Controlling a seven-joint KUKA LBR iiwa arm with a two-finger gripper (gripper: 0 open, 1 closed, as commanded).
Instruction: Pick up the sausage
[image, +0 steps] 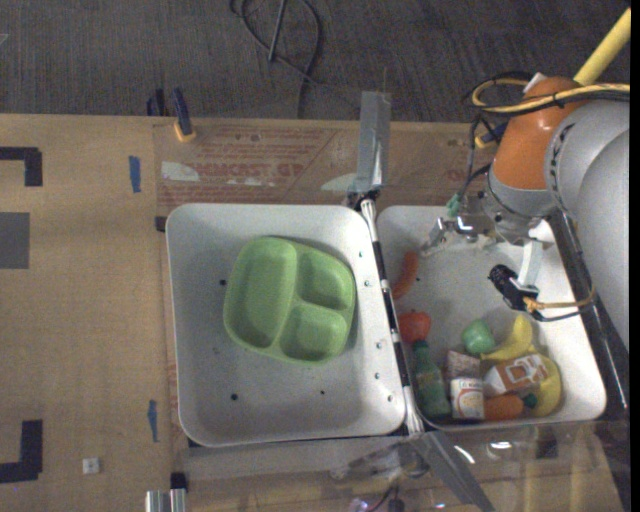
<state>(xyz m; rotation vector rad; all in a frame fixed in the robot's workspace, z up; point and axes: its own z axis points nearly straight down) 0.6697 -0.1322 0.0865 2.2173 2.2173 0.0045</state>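
Observation:
The sausage (405, 273) is a slim orange-red piece lying along the left wall of the right bin (580, 400), in its upper left part. My gripper (452, 228) hangs over the top of that bin, a short way up and to the right of the sausage and apart from it. I see nothing held in it. The grey arm with its orange band reaches in from the upper right.
A red tomato (414, 325) sits just below the sausage, with a green bottle (430, 380) under that. A green fruit (478, 338), a banana (515, 340) and small cartons (465, 395) crowd the bin's lower part. A green divided plate (292, 298) lies in the left bin (200, 400).

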